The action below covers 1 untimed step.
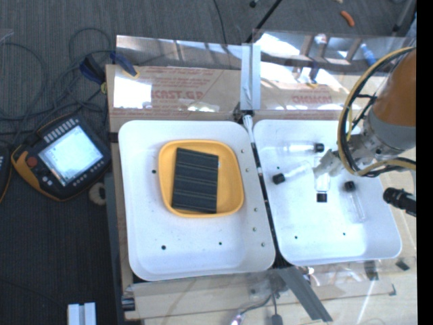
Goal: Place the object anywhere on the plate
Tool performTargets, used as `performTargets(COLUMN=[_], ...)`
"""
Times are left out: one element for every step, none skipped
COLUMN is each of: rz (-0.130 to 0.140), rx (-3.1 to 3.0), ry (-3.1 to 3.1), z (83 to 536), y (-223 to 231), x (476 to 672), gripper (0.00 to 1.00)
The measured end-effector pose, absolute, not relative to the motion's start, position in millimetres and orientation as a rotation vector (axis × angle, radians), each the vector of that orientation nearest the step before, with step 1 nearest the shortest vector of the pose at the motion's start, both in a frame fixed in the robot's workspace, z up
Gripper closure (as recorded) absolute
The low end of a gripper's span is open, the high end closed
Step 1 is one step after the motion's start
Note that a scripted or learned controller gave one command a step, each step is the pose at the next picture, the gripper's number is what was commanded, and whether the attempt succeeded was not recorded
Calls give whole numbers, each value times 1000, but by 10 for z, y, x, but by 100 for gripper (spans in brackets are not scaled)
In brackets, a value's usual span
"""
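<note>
Already, a dark ribbed rectangular block (195,180) is lying flat on the yellow square plastic plate (233,181) in the left white bin (139,242). Over the right white bin (379,239), the gripper (325,164) is hovering, its grip unreadable.

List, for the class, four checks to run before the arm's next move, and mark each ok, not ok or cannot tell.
1. Yellow plate sits inside the left bin: ok.
2. Dark ribbed block lies wholly on the plate: ok.
3. Gripper is away from the plate, over the right bin: ok.
4. Gripper holds nothing: cannot tell.
5. Clear, black-capped tubes lie loose in the right bin: ok.
</note>
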State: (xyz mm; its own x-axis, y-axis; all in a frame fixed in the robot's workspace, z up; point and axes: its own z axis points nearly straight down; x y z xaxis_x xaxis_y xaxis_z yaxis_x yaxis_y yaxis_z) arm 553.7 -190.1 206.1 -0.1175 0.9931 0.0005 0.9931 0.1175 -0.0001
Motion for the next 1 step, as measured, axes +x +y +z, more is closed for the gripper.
performTargets(rz=[0], rx=[-2087], ry=[-2348], z=[2062], y=[-1901], x=[5538], gripper=[0])
